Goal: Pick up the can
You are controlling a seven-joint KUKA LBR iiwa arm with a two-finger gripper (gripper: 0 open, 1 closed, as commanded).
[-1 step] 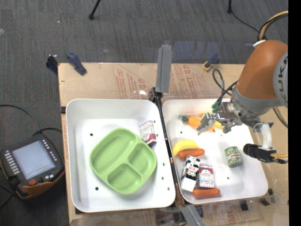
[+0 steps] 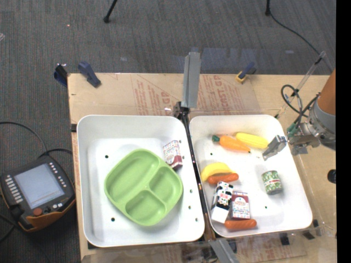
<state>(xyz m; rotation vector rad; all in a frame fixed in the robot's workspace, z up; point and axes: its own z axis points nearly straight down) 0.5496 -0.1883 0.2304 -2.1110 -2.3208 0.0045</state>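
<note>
Near the right bin's (image 2: 299, 171) right wall, toward its front edge: the green-labelled can (image 2: 271, 182), upright, just below and slightly inward of the end effector (image 2: 273, 147) at the same wall, finger spacing impossible to tell.

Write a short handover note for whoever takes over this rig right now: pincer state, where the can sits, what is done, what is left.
Pincer: over the right bin's upper right part, nothing in its grip.
Can: upright in the right bin, below the pincer in the view, apart from the toy food to its left.
Done: arm has reached into the bin; can not grasped.
Left: bring the pincer over the can, close on it, lift.
</note>
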